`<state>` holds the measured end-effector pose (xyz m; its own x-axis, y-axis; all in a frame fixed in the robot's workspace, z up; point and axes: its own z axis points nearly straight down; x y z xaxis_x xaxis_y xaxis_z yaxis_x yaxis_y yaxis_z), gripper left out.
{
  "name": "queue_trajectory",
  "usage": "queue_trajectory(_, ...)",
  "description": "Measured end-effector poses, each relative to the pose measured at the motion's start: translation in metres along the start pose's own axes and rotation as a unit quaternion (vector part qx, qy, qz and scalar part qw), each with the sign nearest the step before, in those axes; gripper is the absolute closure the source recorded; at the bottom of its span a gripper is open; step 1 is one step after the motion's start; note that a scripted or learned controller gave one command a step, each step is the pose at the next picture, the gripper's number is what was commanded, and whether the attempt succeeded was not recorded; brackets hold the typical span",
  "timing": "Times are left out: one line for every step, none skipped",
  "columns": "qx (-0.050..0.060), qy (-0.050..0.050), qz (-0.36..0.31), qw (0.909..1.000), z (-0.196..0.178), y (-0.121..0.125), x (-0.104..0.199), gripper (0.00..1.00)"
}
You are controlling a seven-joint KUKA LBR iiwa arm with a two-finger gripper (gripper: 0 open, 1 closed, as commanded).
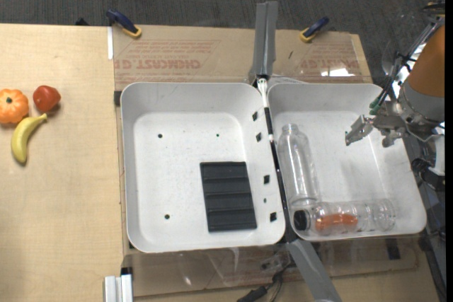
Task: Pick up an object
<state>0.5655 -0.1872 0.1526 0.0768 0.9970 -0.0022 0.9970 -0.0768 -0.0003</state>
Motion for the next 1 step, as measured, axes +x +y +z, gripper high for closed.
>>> queue_trajectory(0.001,0.001,-0.039,0.9992,0.0617,-0.0605,0.0444,0.0)
